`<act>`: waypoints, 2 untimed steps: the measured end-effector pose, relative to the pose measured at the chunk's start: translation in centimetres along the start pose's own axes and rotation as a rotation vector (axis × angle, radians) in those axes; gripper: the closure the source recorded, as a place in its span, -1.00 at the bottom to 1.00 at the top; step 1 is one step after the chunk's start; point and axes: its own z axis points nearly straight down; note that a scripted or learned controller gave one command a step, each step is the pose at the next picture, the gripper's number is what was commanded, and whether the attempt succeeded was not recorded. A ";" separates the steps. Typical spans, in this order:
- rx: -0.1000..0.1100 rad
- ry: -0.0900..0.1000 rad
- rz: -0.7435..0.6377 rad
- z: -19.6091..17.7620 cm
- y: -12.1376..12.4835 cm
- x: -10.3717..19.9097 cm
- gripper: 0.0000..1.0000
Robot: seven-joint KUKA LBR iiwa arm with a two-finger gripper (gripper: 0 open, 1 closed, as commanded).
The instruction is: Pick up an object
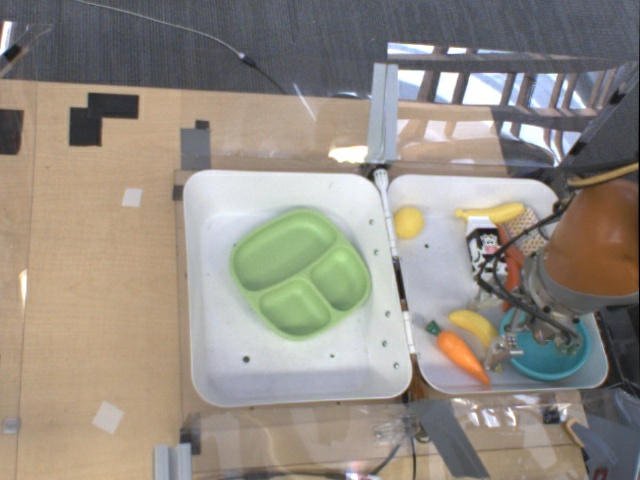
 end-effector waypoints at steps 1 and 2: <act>-0.002 -0.004 0.032 0.0 6.6 -1.6 -1.00; 0.002 -0.002 0.020 0.2 -0.5 -5.2 -1.00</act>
